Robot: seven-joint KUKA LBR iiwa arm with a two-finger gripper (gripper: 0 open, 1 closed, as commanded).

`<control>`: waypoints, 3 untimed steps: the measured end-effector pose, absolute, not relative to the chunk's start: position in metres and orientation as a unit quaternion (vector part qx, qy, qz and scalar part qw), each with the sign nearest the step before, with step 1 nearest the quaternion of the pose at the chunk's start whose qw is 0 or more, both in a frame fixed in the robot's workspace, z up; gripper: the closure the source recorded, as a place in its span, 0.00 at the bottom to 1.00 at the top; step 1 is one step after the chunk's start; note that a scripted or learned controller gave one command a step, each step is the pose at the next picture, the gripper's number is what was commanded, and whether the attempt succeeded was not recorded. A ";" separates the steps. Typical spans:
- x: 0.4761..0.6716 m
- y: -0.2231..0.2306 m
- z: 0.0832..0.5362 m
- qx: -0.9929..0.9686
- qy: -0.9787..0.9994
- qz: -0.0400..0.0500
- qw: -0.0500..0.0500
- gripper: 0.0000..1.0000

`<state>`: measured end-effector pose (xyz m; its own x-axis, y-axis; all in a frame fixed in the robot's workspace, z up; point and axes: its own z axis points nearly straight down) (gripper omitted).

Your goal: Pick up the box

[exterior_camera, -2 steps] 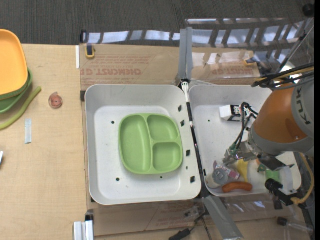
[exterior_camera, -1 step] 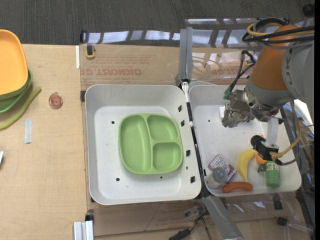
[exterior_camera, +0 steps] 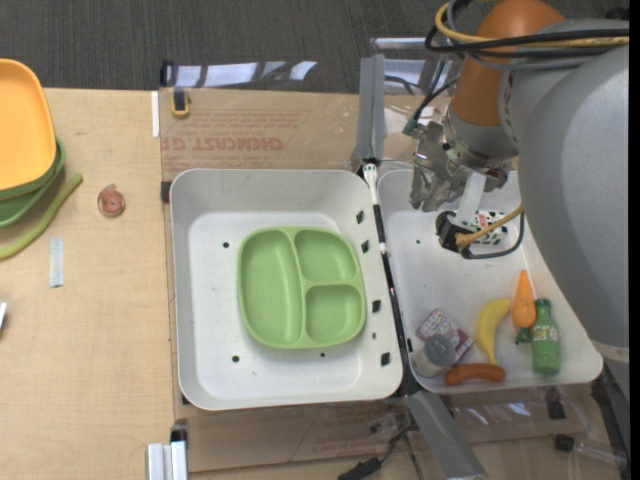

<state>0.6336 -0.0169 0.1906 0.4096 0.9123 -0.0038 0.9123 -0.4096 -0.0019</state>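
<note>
A small pink-and-white patterned box (exterior_camera: 443,328) lies flat near the front left of the right bin (exterior_camera: 575,368). The gripper (exterior_camera: 437,196) hangs over the far left part of that bin, well behind the box and apart from it. Just right of the gripper, a small white item with red marks (exterior_camera: 487,223) lies beside a loop of black cable. The arm's orange band and grey body cover the bin's far right side.
Close to the box lie a yellow banana (exterior_camera: 488,326), an orange carrot (exterior_camera: 524,300), a green bottle (exterior_camera: 545,336), a red sausage-shaped piece (exterior_camera: 475,374) and a grey round piece (exterior_camera: 437,351). The left bin (exterior_camera: 200,298) holds a green divided plate (exterior_camera: 300,286).
</note>
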 end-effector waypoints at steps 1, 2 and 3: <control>0.602 -0.037 0.289 0.765 0.644 -0.002 0.000 1.00; 0.613 -0.123 0.327 0.909 0.417 -0.003 0.000 1.00; 0.587 -0.191 0.372 0.964 0.265 -0.002 0.000 1.00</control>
<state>0.5868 -0.1914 0.3725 0.8591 0.5118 -0.0044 0.5118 -0.8591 -0.0008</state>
